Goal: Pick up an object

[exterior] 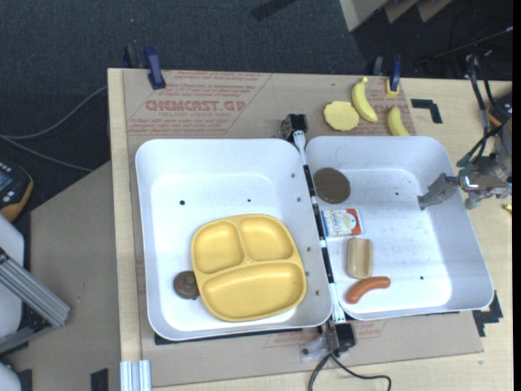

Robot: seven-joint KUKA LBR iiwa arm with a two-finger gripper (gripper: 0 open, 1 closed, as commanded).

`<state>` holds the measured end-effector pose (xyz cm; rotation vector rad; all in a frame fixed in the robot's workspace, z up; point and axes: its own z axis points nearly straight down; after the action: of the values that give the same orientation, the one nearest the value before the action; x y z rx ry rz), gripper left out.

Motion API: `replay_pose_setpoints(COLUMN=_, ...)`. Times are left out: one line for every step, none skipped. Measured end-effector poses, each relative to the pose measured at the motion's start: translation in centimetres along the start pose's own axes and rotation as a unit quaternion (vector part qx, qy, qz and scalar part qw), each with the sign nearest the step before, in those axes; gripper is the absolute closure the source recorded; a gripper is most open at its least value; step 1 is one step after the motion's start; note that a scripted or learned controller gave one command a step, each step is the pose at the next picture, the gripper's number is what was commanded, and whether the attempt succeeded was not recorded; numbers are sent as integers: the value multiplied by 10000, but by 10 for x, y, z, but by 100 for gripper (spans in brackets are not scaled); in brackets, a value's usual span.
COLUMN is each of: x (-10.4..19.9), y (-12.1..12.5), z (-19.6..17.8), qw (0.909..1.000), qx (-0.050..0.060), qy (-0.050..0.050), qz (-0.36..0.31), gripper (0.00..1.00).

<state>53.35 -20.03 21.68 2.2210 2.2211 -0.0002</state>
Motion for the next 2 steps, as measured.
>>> replay_pose_setpoints(x=57, y=-57, z=75, qw=10000, qx=63, qy=36, qz=-7, gripper=0)
replay_pose_setpoints(x=99, y=-42, z=131, qw=10000, qx=-7, qy=17, qz=-11, gripper=0)
